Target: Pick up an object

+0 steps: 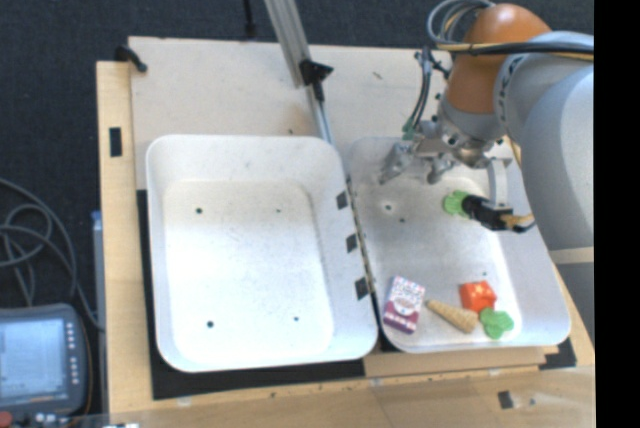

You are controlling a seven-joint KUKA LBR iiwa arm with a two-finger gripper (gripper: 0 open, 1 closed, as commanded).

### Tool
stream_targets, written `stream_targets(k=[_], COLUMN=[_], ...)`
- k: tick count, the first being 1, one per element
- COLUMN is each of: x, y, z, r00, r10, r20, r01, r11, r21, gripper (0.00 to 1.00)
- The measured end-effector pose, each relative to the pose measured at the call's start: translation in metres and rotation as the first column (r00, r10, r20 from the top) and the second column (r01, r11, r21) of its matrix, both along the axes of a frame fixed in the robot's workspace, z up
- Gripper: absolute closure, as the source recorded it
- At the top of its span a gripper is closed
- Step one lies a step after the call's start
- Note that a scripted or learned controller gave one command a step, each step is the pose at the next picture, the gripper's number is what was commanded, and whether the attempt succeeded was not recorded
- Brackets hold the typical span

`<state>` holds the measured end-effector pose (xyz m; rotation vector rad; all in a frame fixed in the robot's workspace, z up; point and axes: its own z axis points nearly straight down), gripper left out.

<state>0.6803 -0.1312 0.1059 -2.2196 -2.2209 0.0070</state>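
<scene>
Camera view: gripper (418, 164), fingers spread and empty at the right bin's (420, 226) 12 o'clock, should descend squarely over one item, perhaps the carton (403, 304) at 6 o'clock.

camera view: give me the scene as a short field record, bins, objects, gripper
left bin: white, shallow
right bin: holds all the objects
gripper: over the far end of the right bin, nothing seen between its fingers
green object: just right of the gripper
near edge, left to right: small box, cone, orange block, green piece
</scene>
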Motion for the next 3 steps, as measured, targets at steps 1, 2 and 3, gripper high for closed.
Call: stream_targets(k=[1, 2, 3], x=[0.003, 0.002, 0.006], y=[-0.001, 0.000, 0.001], z=[0.016, 0.061, 0.106], r00=[1.000, 1.000, 1.000], r10=[0.000, -0.001, 0.004], r20=[0.010, 0.010, 0.012], r01=[0.000, 0.001, -0.004], r11=[1.000, 1.000, 1.000], r21=[-0.002, 0.001, 0.000], gripper=[1.00, 1.00, 1.00])
